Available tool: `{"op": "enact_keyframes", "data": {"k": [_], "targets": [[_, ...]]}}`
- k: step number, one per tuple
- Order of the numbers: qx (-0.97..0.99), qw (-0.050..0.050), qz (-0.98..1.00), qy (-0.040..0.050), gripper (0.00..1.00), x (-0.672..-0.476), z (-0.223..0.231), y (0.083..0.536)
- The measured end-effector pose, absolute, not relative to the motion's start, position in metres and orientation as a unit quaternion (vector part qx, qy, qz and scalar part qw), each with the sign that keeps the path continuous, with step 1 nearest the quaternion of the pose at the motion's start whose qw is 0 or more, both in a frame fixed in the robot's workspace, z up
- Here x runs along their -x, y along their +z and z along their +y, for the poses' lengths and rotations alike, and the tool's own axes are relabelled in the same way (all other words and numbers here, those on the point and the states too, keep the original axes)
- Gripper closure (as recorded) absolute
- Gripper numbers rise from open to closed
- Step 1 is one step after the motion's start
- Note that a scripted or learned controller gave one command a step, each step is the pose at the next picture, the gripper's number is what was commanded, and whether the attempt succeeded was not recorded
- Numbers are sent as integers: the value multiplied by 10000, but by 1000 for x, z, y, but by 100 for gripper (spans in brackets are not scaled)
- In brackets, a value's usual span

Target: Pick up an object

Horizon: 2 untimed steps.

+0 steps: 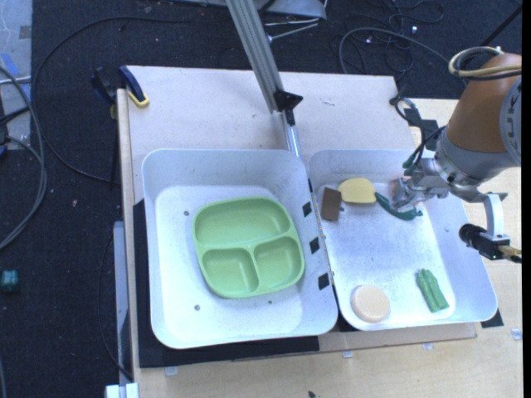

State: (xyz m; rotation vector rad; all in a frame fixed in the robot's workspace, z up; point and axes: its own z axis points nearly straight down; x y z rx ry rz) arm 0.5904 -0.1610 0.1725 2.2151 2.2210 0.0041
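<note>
Grey metal and an orange band mark the arm (pixel 485 114), which comes in from the right edge and bends down over the far right corner of the right bin (pixel 465 297). At its tip the gripper (pixel 404 196) sits low over the bin floor near the back wall, pointing down and a little leftward. Its tip is too small and cluttered to read, so whether it is spread or pressed together cannot be told, nor whether it has anything in its grasp.

Right at the tip lies a dark teal curved piece (pixel 397 207), touching or just under the gripper. Just to its left rests a yellow rounded object (pixel 358 191), and beside that, against the bin's left wall, a small brown block (pixel 330 203).

Toward the near edge of the same bin, well apart from the gripper, lie a pale round disc (pixel 370 303) and a green ridged stick (pixel 432 289), the stick to the right of the disc.

The left bin (pixel 166 222) holds a light green divided plate (pixel 248 246) with three compartments, lying flat near its middle. Both bins sit side by side on the pale bench (pixel 207 110).
</note>
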Motion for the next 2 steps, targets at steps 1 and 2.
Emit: {"op": "enact_keyframes", "data": {"k": [1, 2], "targets": [[-7059, 33, 7083, 17, 100, -602, -161, 228], [-7062, 31, 7080, 15, 100, -599, -163, 272]]}}
